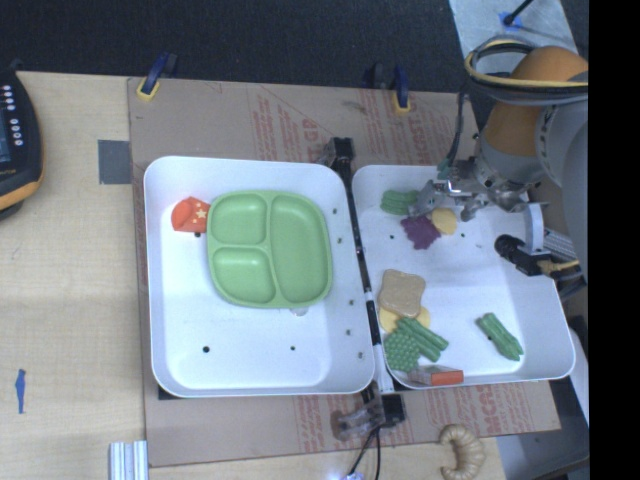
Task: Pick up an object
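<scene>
The arm reaches in from the right and the gripper [442, 208] is low over the far end of the right bin [530, 313]. Right beneath it sit a purple toy [419, 231] and a small yellow piece [445, 222], with a green leafy toy [398, 202] just to the left. Whether the pincer is apart or closed cannot be told from this angle. Nearer in that bin lie a bread slice [402, 291], green beans [414, 342] and a green pod [498, 334]. The left bin [180, 328] holds a green divided plate [269, 247].
</scene>
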